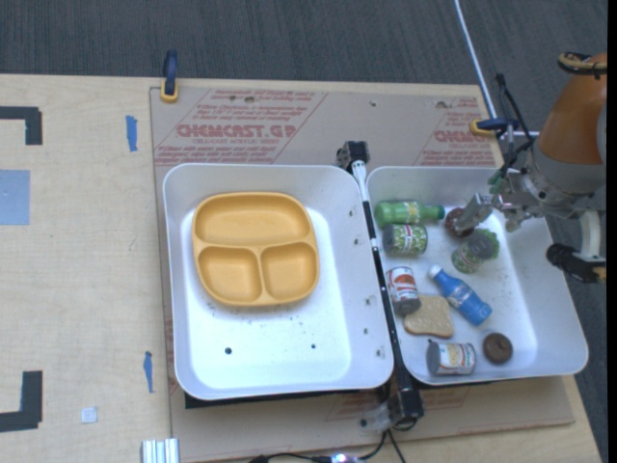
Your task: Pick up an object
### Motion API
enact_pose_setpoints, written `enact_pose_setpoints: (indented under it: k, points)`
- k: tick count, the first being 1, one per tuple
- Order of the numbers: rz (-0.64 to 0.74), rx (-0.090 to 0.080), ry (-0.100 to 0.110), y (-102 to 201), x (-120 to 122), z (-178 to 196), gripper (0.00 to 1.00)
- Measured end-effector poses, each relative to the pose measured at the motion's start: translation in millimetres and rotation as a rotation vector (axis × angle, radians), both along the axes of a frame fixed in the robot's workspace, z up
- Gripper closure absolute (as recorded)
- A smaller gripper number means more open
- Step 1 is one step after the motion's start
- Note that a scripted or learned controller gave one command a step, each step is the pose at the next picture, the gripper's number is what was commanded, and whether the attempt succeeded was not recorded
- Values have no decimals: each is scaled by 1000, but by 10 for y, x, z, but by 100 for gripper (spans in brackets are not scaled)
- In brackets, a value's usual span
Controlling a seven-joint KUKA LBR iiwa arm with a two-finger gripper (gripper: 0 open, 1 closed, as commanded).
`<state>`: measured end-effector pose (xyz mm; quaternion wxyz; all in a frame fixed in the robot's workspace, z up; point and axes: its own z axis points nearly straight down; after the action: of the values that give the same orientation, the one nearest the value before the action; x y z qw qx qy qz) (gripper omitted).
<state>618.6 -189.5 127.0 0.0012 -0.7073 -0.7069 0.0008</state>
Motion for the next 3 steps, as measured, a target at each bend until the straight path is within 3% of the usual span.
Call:
enact_pose_setpoints:
  k: [1, 2, 3]
  points:
    - [0, -13, -24, 521, -240, -335, 0]
    - [-2, -21, -36, 483, -209, -190, 100]
    - [-2, -13, -13, 807, 205, -274, 100]
